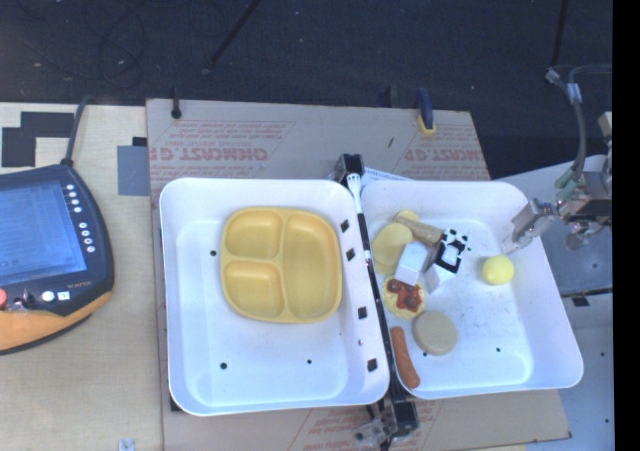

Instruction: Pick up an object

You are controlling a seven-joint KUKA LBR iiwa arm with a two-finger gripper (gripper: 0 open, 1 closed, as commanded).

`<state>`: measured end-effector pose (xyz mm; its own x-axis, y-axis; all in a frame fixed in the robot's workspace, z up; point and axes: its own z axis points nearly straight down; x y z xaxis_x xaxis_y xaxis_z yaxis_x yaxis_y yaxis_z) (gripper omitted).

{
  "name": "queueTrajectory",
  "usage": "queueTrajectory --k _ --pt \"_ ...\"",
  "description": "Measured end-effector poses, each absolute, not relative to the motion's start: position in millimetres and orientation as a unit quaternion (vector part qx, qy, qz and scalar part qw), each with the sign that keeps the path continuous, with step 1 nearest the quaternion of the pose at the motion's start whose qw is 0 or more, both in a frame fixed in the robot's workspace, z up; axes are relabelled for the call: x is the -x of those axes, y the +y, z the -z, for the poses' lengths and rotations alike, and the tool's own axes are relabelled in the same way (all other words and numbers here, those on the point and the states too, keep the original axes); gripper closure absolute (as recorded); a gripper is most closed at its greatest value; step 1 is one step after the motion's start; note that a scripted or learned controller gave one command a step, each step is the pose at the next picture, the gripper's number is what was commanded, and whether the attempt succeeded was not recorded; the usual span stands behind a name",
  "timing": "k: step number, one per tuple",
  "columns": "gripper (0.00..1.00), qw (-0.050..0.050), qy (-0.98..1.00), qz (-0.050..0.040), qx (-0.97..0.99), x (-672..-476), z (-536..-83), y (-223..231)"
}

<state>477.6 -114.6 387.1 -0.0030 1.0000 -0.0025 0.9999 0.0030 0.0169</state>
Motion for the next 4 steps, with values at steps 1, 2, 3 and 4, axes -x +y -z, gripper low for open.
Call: queueTrajectory --k 1,2,3,4 --pt "0.00 0.007 0.709 -0.0057 -0.705 -476.5 -545 -70" --pt "0.00 -0.001 0.710 0.0005 -0.704 -517.3 -537 19" --pt "0.00 0.000 0.709 -0.0002 -0.705 -610.6 -536 87" --pt "1.00 -0.002 0.709 0.0031 -0.705 -606.9 -546 86"
